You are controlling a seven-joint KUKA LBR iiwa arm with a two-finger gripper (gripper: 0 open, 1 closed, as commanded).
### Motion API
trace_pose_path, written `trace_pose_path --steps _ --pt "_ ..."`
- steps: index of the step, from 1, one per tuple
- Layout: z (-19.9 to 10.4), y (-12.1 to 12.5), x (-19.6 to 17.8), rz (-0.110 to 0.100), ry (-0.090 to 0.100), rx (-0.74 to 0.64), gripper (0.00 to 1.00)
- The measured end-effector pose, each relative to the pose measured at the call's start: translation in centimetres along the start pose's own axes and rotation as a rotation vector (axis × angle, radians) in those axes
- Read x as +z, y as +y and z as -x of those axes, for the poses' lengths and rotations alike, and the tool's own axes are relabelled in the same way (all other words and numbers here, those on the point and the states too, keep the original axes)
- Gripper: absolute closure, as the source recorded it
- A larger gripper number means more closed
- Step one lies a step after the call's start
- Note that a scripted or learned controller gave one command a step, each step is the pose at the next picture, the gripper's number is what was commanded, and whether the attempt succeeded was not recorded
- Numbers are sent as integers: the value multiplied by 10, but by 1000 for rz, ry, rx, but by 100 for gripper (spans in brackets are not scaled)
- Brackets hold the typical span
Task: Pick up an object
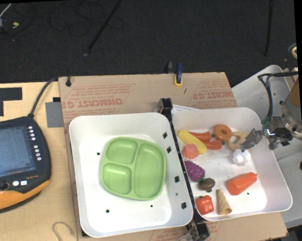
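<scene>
Two shallow white plastic bins sit side by side on cardboard on the worktop. Left bin [86,147]: one glossy green plate [133,167], three compartments, rounded corners, near the bin's centre. Right bin [274,186]: a scatter of small toy foods, smooth plastic. Yellow corn [188,138] and a red pepper [206,136] lie near the bin's far left corner; a pink round piece [191,151] is just beside them. An orange donut [223,132], ring-shaped, sits toward the far edge, with a tan piece [238,138] touching it. A small white lump [240,158] lies just beside the right edge. An orange carrot [242,183], tapered, lies toward the near right corner. Purple grapes [194,170], a brown mushroom [206,183], a red tomato [205,205] and a ribbed cone [223,202] run along the left edge to the near corner.

The tool [255,138] hangs at the right bin's right edge, dark metal; cannot tell whether it is spread or pressed together. Nothing visibly between it. The white lump and tan piece are nearest; the carrot is near, toward the near edge. A grey pendant [15,163] rests at the worktop's left edge.
</scene>
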State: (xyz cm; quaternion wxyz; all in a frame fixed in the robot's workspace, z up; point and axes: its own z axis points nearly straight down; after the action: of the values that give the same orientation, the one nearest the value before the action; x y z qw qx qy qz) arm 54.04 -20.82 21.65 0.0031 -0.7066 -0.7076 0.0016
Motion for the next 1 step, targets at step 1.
trace_pose_path --steps 1 --pt "-2 2 44 0 0 0 0"
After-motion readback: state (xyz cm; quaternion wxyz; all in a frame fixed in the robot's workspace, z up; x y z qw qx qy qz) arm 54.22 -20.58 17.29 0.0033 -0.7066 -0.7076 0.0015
